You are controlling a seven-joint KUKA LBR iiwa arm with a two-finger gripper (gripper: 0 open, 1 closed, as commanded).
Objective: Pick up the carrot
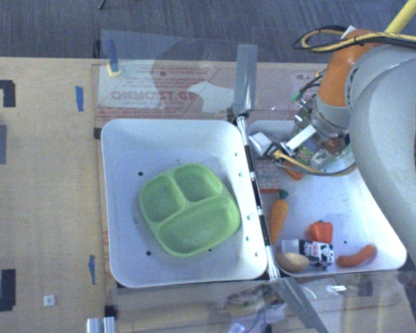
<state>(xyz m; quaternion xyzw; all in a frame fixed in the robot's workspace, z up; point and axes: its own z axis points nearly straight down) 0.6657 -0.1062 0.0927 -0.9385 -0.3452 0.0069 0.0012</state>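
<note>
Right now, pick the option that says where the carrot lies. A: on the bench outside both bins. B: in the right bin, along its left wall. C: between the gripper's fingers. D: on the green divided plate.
B: the carrot lies in the right bin, along its left wall, apart from the green divided plate in the left bin.

bins [125,186]: smooth white plastic | tray [189,209]: glossy green plastic | bench [35,207]: matt wood
</note>
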